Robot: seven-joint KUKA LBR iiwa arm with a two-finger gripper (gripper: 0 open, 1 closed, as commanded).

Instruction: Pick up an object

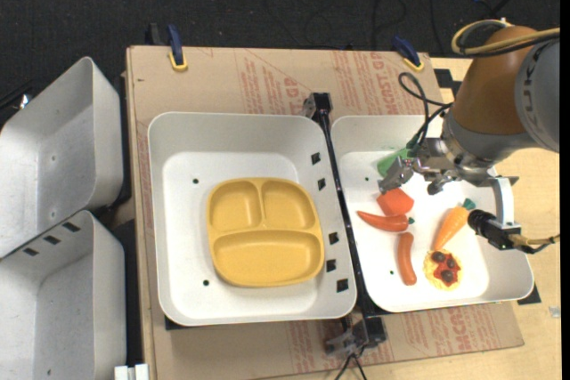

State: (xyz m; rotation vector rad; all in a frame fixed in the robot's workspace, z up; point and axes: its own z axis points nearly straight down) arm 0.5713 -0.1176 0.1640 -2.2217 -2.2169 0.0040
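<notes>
Touching red pepper (393, 207): fingers (389, 183) above.

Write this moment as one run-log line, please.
arm: over right bin | gripper: above orange-red pepper | holding: nothing seen | yellow tray: left bin

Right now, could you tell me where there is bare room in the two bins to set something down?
The left bin has bare floor all round the yellow divided plate, widest along its far edge. The right bin is crowded: carrot, sausage, red chilli, small pizza and the gripper sit mid-bin. Its near-left corner, beside the sausage, is free.
</notes>
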